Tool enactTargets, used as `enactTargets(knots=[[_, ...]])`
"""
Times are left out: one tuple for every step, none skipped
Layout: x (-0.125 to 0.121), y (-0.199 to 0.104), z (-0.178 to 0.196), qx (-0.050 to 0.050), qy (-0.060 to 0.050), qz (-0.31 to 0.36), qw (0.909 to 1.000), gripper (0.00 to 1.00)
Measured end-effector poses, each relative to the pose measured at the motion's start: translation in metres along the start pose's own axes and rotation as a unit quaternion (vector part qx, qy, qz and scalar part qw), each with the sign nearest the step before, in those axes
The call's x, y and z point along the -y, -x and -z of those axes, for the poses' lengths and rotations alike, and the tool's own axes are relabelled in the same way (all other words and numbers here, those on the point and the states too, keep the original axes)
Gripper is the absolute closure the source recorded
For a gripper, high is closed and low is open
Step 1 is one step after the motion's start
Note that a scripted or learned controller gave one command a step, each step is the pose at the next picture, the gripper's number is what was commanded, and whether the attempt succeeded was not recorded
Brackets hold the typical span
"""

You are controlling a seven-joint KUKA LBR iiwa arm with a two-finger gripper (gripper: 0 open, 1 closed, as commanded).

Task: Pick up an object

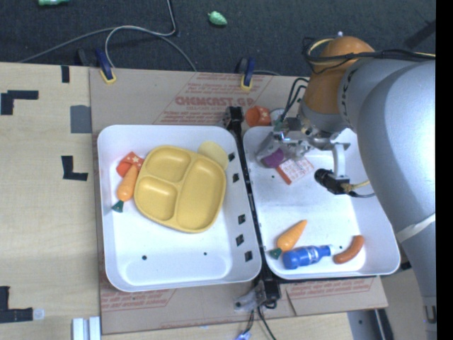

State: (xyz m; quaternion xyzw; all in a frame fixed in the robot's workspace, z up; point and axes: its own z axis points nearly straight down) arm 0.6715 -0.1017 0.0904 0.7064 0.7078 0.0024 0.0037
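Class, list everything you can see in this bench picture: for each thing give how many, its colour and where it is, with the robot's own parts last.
Divided plate: 1, yellow, left bin.
Toy carrot: 1, orange, left bin, beside the plate.
Toy carrot: 1, orange, right bin, near front.
Bottle: 1, blue, right bin, front.
Sausage: 1, orange-red, right bin, front right corner.
Purple item: 1, right bin, under the gripper.
Bins: 2, white, side by side.
Clamps: 2, blue and yellow, bench's far edge.
Gripper: 1, grey, over right bin's far end.
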Motion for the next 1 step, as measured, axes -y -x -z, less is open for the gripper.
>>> enactTargets(knots=[[-0.0007, -0.0005, 0.0096, 0.000, 0.002, 0.001, 1.0000, 1.00]])
